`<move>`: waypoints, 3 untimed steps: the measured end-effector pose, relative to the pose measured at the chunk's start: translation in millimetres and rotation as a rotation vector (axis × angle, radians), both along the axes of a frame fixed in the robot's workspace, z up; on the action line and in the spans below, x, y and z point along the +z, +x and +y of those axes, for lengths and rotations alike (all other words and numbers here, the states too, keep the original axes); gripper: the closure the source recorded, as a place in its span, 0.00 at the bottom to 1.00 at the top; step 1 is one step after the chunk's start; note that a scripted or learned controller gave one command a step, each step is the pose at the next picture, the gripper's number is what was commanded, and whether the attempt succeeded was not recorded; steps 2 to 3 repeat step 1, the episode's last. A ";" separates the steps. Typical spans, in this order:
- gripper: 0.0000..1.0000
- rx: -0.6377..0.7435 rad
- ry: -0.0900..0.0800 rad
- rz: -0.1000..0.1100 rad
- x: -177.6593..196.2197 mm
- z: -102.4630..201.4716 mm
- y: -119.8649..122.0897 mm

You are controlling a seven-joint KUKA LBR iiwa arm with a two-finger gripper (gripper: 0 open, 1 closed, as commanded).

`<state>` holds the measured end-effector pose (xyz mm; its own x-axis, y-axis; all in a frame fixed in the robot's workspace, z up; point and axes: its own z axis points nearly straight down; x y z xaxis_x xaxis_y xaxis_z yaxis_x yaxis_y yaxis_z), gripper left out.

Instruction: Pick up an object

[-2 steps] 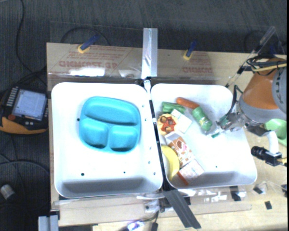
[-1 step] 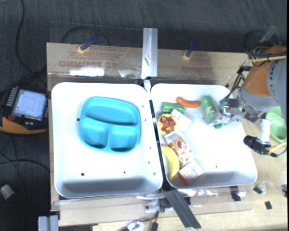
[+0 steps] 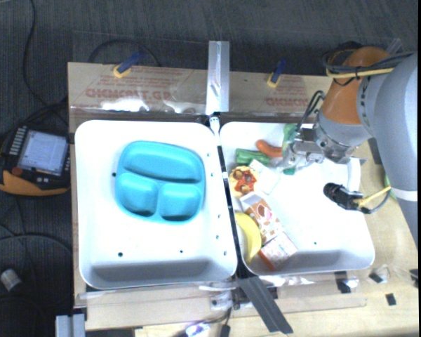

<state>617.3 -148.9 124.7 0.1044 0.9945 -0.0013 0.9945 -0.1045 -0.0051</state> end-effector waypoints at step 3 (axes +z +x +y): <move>1.00 0.095 -0.003 -0.003 112.6 42.0 50.0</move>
